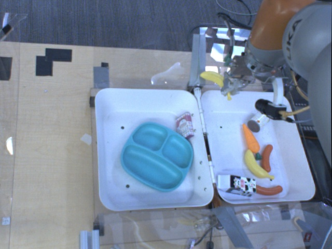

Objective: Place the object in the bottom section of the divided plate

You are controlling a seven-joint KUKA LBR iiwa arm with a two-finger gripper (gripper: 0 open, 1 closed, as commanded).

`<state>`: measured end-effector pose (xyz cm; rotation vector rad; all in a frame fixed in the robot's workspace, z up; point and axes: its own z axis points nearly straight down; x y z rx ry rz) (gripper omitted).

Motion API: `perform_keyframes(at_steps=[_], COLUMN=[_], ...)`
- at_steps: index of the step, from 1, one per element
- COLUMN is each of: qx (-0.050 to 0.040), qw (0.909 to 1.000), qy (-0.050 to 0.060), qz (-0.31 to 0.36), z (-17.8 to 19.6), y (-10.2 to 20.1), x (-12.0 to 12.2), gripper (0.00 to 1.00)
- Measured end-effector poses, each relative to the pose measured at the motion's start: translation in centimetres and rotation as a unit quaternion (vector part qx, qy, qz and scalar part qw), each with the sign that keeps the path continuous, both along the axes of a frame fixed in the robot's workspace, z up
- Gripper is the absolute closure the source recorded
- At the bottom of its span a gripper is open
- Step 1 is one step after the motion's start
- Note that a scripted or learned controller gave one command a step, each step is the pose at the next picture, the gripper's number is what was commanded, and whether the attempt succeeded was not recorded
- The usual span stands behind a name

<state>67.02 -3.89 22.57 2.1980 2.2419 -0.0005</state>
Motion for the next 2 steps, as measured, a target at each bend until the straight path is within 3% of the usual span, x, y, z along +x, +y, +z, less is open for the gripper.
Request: perform_keyframes(at_steps=[1, 2], qx=[0.001, 0.0007], qw=[0.9999, 0.9943], qy=[0.0, 0.0], qz=[-0.011, -0.106], z=[-1.13, -0.54], y=[5.35, 5.84], x=[-0.03, -0.04], gripper=[1.0, 1.0])
